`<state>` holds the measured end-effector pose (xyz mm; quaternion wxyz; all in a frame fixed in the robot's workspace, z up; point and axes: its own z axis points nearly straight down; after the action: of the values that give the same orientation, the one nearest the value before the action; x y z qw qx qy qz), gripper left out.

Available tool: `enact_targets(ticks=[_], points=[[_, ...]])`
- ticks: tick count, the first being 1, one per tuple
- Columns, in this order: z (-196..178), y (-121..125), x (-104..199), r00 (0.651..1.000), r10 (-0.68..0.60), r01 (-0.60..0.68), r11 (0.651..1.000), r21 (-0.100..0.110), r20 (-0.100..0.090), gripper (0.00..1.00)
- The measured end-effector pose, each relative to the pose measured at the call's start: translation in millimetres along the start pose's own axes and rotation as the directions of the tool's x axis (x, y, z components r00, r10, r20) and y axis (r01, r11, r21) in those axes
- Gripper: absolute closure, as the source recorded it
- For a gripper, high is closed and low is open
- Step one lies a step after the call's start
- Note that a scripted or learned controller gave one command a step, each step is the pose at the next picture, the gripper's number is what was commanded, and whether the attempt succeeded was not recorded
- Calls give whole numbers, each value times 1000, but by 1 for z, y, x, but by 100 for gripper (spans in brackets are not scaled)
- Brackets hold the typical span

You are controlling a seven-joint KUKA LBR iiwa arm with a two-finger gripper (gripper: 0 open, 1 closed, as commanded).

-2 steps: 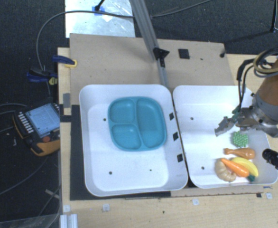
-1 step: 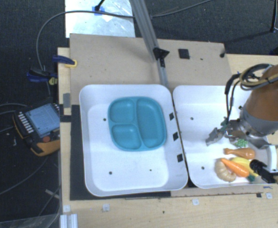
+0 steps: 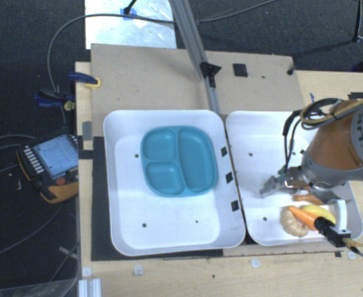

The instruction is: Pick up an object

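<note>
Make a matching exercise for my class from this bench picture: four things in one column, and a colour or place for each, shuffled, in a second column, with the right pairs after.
Things:
1. divided plate
2. beige toy
3. clamp
4. handheld device

Descriptions:
A. on the bench's left edge, blue with yellow tips
B. teal, in the left bin
C. on the dark floor left of the bench
D. in the right bin, near its front edge

Pairs: 1-B, 2-D, 3-A, 4-C
</note>
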<state>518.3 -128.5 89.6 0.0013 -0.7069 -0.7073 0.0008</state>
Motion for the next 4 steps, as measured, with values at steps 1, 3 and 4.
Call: enact_targets(ticks=[1,3,4], points=[[-13,2,0,1000,0,0,1000,-5,1,100],[-121,-1,-12,1000,-3,3,1000,-11,3,100],[-127,0,-12,1000,-4,4,1000,-6,2,100]])
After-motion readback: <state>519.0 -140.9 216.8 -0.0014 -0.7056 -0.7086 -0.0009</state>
